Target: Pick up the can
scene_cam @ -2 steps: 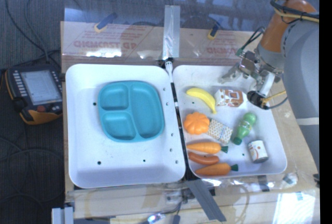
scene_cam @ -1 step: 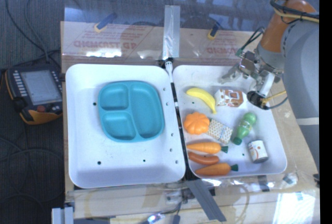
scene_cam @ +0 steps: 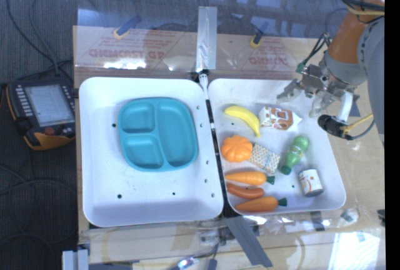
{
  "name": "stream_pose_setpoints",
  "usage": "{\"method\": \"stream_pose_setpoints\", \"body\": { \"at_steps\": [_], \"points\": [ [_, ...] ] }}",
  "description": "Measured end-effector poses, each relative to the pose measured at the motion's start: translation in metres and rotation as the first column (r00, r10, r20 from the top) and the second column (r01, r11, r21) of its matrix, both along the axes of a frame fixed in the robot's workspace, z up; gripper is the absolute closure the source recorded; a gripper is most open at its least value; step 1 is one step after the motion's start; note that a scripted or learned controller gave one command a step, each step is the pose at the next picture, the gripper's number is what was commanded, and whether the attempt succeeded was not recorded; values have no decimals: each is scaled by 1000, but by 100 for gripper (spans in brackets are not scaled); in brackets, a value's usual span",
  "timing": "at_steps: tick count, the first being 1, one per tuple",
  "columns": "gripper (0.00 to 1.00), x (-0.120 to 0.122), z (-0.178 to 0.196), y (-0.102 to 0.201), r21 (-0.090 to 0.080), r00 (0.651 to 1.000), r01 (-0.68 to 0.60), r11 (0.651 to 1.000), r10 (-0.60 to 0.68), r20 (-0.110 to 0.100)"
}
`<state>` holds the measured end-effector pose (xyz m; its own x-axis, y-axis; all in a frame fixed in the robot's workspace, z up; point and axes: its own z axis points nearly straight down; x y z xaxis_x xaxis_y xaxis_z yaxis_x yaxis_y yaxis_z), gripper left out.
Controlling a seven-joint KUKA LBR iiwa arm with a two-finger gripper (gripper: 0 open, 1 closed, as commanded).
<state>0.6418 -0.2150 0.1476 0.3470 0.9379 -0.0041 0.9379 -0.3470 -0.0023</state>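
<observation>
The can is small and white with a red label. It lies on its side near the front right corner of the right bin. My gripper hangs over the bin's back right part, well behind the can and apart from it. Its fingers stand open with nothing between them. The closest thing to it is a small white and brown carton, just to its front left.
The right bin also holds a banana, an orange pumpkin, a patterned packet, a green bottle next to the can, and three carrots. A blue divided plate lies in the left bin.
</observation>
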Motion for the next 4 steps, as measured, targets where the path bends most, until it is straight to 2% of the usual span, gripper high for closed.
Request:
{"method": "stream_pose_setpoints", "body": {
  "at_steps": [1,2,3,4],
  "points": [
    [0,-6,-6,40,4,996,91,996,-91,-1],
    [0,26,-14,11,1,989,149,989,-149,0],
    [0,26,-14,11,0,989,149,989,-149,0],
    [0,-20,16,9,1,910,414,910,-414,-1]
  ]
}}
